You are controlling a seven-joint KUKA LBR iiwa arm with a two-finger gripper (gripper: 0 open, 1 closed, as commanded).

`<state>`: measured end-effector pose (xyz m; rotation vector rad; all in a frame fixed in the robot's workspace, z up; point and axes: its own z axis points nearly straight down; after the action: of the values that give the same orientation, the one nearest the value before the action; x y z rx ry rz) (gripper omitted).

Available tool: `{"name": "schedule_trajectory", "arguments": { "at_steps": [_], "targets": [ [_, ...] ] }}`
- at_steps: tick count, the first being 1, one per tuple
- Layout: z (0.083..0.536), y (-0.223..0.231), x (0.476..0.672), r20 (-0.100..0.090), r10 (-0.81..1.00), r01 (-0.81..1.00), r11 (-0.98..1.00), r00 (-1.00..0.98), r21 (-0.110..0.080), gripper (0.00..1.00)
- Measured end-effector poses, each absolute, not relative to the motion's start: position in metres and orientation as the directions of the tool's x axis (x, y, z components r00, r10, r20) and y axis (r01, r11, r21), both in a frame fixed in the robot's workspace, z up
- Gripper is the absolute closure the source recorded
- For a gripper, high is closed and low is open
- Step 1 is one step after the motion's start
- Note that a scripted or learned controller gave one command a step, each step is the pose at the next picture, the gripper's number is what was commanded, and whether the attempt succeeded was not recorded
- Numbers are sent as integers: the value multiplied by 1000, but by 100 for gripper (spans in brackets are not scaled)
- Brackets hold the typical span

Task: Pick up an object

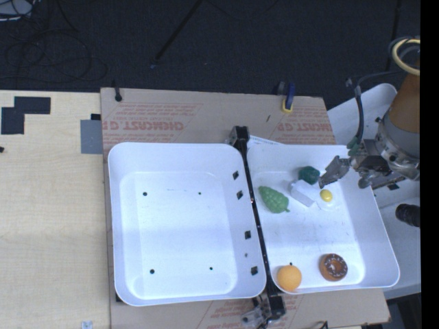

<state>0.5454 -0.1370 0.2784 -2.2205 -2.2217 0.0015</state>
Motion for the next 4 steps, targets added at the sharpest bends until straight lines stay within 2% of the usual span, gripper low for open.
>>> {"name": "schedule_trajectory", "arguments": {
  "at_steps": [1,2,3,4],
  "targets": [
    [349,-198,512,-4,1000,1000,-4,4,4,0],
    [363,-158,475,2,1000,1000,3,-3,-2,0],
    [472,-200,476,-6,1000,1000,-2,2,10,0],
    [542,-172,476,-2,1000,1000,3,-3,7,0]
  ]
}}
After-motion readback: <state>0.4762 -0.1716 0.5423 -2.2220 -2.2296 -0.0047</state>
